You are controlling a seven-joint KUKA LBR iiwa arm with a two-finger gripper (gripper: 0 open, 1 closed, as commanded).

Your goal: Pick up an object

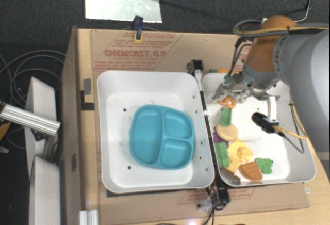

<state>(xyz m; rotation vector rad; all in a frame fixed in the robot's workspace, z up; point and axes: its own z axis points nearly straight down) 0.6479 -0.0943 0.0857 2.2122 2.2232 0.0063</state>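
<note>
Gripper (233, 93) sat low over the far end of the right bin (291, 149), with the arm reaching in from the right. Whether it was open or closed could not be told (wrist hardware blocked the view). Nothing was seen held.

Small orange piece (227, 101) lay just beside the gripper, on its near side, and was taken as the likely target. It was judged a light, rigid plastic toy, probably smooth and apt to slip, so best taken across its narrow width.

Next outward were a green stick (226, 115) touching a tan disc (227, 131), a yellow lump (240, 152), a green block (221, 154), a brown wedge (251, 171) and a second green piece (265, 165). All were crowded toward the bin's near-left corner.

Left bin (117, 100) held one teal divided plate (161, 136), lying flat.
</note>
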